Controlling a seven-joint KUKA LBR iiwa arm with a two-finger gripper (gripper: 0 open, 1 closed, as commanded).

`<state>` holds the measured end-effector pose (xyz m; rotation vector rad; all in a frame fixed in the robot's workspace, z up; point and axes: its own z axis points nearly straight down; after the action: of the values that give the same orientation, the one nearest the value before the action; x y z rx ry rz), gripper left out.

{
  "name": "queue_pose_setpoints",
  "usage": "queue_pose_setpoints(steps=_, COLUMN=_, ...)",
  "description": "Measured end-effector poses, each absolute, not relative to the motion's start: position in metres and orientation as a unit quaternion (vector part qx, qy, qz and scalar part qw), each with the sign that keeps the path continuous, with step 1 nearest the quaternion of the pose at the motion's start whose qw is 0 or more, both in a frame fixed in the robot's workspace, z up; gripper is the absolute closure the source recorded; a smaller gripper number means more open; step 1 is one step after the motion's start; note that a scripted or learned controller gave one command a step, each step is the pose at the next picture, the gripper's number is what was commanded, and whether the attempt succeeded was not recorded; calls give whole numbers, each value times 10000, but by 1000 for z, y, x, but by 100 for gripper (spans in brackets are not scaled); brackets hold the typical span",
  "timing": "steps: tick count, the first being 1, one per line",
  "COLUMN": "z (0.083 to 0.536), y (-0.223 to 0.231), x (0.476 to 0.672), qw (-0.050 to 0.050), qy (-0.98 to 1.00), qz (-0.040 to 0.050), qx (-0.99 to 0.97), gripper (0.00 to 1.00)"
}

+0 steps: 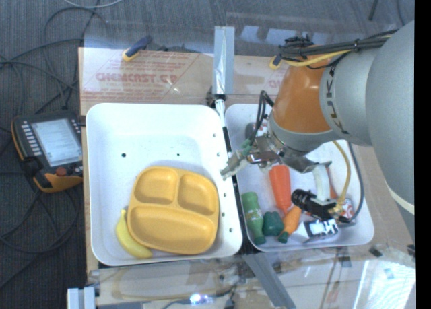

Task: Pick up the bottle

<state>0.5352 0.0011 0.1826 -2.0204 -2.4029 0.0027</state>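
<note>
The bottle [253, 212] is green with a pale label. It lies in the right bin [360, 233] near the front left corner, lengthwise towards me. My gripper [234, 164] hangs over the left wall of that bin, by the divider between the two bins. It is behind the bottle, a short way off, and not touching it. The grey and orange arm covers the back half of the right bin.
Right of the bottle lie a dark green object [273, 223], two orange carrots [280, 181] [291, 219] and a small black-and-white item [322, 229]. The left bin [155, 126] holds a yellow divided plate [176, 208] with a banana [129, 239] under its left edge.
</note>
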Motion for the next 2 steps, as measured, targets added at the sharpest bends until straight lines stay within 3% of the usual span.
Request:
queue_pose_setpoints(steps=1, z=183, y=-69, x=483, qw=4, qy=-7487, qz=23, qx=-6629, gripper=0)
queue_pose_setpoints(steps=2, z=105, y=-101, x=488, qw=-108, qy=-7191, qz=-17, qx=-6948, gripper=0)
